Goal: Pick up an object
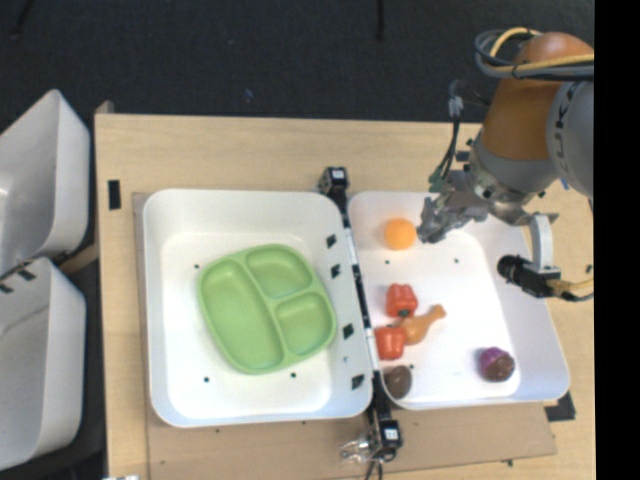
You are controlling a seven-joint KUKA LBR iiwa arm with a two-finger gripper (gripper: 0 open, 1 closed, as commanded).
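- Nearest the camera, at the front edge of the right-hand shallow white bin [530, 363], a dark brown rounded object [398, 380] lay just beside the divider, and a purple rounded object [495, 364] sat well apart from it toward the bin's right corner.
- Just behind, a small red-orange block [390, 343] touched a tan pear-shaped toy [423, 323], whose long axis ran aslant, its narrow end pointing up and to the right.
- A red pepper-like piece [401, 299] stood just beyond these two.
- In the left-hand white bin [165, 268] a light green plastic tray [266, 307] with three compartments lay flat, tilted askew to the bin's sides.
- Farther back, a round orange ball [400, 234] rested on the right bin's floor; being round, it showed no direction.
- The claw [436, 224] hung just beside that ball, on its right; whether it was clenched or released could not be told.
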